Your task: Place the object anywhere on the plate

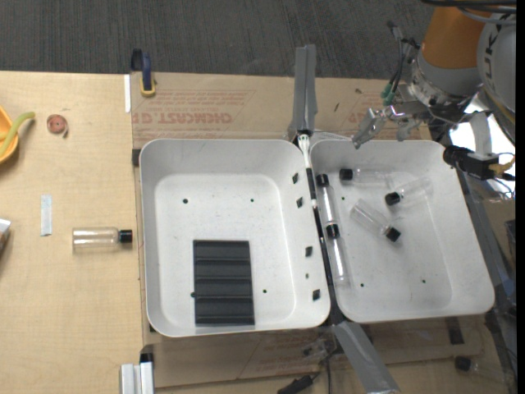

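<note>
The arm hangs high at the back of the right bin [459,298], orange band up top, and its hand [379,125] sits over the bin's far rim, clear of everything below. Whether that hand is spread or pinched cannot be told from here; the metal parts blur together, and nothing is seen clamped in it.

Down in the right bin lie the candidates: clear plastic vials with black caps. One vial [373,220] lies slantwise near the middle, another [408,192] just behind it, a third [365,174] toward the back, and long tubes [330,232] rest along the left wall, probably rolled there against the slope of the bin side. The object is judged to be one of these, not yet picked.

Over in the left bin [164,171], the dark ribbed plate [222,282] lies flat at the near side, bare on top, waiting as the target.

Out on the tabletop [66,302], a spare vial [100,237] lies on its side, well apart from the action. The cardboard sheet [205,109] behind the bins carries red print, reversed and not surely legible.
</note>
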Tool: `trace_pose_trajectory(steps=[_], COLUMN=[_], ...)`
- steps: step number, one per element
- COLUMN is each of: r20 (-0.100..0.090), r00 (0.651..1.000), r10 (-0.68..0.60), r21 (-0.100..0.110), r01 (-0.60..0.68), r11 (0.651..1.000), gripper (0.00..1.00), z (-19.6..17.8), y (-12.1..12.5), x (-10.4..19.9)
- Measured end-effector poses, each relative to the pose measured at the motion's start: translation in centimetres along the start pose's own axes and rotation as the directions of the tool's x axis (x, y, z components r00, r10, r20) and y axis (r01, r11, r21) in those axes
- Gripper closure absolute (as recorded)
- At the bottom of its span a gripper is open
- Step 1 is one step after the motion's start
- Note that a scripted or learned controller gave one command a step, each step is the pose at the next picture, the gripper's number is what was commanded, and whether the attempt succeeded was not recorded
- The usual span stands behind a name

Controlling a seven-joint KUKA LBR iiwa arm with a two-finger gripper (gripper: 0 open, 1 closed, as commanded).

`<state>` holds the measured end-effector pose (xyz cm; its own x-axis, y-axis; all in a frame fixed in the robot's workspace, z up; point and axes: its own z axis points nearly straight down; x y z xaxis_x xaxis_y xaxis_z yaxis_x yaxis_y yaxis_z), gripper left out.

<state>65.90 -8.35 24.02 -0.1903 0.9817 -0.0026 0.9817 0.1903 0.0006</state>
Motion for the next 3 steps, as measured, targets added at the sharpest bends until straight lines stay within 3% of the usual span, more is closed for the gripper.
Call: trace_pose_trajectory(steps=[1,2,3], r20=[-0.001,-0.001,0.000], r00=[0.999,1.000,0.995], r10=[-0.054,-0.022,0.102], r21=[0.001,0.001,0.002], r01=[0.054,0.022,-0.102], r11=[0.999,1.000,0.995], gripper=[0.00,0.00,0.00], z=[-14.3,-19.9,-20.0], y=[-5.1,-8.5,-3.9], x=[-3.9,-12.2,-7.8])
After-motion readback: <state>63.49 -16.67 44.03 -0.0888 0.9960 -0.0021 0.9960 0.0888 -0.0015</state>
